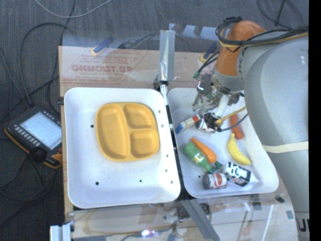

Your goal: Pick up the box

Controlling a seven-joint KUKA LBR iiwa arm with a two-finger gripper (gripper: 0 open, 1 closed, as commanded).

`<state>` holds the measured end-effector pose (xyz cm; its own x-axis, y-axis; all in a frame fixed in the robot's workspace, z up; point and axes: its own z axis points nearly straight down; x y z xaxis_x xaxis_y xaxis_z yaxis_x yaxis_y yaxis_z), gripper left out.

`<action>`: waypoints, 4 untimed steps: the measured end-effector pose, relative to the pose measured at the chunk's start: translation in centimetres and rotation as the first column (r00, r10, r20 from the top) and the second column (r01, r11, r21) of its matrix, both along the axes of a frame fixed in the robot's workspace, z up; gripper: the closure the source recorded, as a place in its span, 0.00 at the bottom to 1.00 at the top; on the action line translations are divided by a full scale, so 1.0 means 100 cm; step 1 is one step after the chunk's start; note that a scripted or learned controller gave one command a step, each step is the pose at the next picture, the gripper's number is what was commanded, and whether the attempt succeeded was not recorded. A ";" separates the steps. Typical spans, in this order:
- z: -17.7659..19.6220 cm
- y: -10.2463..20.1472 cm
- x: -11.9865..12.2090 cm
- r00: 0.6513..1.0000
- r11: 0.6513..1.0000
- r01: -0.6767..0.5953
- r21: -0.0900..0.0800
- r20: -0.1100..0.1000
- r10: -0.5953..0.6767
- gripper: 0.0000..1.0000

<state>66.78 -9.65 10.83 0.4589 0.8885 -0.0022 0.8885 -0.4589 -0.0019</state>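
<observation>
The box point(238, 174) is a small black-and-white carton lying flat near the front right corner of the right bin point(266, 182). It rests beside a red-and-silver can point(215, 180) and just below a banana point(237, 151). My gripper point(206, 109) hangs over the back of that bin, well away from the box, under the orange wrist band point(235, 49). A small dark object with red on it point(212, 121) lies just below the gripper; whether they touch I cannot tell.
The right bin also holds a green bottle point(196, 153), an orange carrot point(204, 149), a white tube with a blue tip point(187, 124) and a thin orange stick point(236, 130). A yellow divided tray point(127, 131) sits in the left bin point(80, 185). The arm's grey body overhangs the right side.
</observation>
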 end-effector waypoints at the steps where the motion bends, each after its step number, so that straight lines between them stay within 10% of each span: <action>1: 0.013 -0.008 -0.003 0.998 0.998 0.058 0.001 0.000 -0.058 0.00; 2: 0.031 0.003 -0.025 0.935 0.935 0.354 -0.001 -0.002 -0.354 0.00; 3: -0.005 -0.015 -0.021 0.630 0.630 0.777 -0.004 0.001 -0.777 0.00; 4: -0.005 -0.015 -0.021 0.630 0.630 0.777 -0.004 0.003 -0.777 0.00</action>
<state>64.68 -11.16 10.37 0.9792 0.2028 -0.0048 0.2028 -0.9792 0.0025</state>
